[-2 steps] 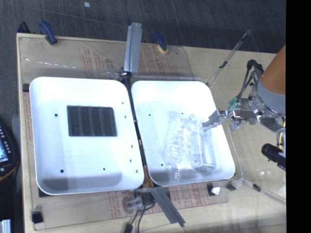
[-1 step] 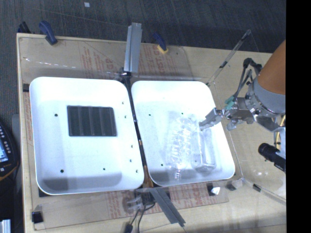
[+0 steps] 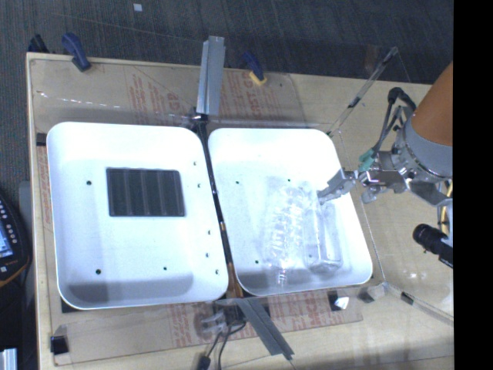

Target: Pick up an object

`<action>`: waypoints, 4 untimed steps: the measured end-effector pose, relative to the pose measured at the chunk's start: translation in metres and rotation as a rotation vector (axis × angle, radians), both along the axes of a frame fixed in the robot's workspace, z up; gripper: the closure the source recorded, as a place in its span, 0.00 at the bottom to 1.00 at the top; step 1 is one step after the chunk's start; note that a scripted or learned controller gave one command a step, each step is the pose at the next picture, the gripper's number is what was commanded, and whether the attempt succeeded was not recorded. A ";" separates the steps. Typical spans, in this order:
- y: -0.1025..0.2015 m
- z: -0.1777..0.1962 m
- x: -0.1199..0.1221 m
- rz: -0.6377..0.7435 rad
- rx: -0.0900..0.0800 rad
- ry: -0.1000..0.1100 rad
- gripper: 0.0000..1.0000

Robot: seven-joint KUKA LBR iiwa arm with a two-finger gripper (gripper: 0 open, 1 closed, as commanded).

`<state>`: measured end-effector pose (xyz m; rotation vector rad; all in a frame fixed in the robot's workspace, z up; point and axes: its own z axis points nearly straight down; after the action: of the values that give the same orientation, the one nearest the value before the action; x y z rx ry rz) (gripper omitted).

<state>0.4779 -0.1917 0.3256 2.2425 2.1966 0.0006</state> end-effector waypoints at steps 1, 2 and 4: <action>-0.004 -0.029 0.000 0.016 0.001 0.003 0.00; 0.034 -0.047 0.000 0.519 0.001 0.003 0.00; 0.038 -0.096 -0.001 0.104 0.001 0.005 0.00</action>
<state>0.4768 -0.1541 0.2292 2.1288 2.3128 -0.0039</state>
